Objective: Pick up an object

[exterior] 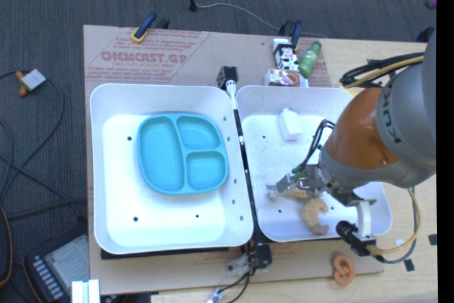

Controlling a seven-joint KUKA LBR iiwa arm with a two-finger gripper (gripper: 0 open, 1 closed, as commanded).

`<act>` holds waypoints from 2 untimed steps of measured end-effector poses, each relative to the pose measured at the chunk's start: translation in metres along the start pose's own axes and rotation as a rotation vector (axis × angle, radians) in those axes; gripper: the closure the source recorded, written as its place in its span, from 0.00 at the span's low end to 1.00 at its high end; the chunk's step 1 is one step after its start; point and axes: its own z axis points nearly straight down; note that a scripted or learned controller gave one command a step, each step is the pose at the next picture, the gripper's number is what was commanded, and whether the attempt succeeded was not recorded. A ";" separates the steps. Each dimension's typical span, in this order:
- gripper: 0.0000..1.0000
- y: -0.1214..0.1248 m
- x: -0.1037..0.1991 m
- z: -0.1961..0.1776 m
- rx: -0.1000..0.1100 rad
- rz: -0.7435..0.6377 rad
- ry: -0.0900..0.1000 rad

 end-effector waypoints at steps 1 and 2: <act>1.00 0.000 -0.001 -0.010 -0.001 0.002 -0.002; 1.00 0.068 -0.004 -0.050 0.008 -0.001 0.002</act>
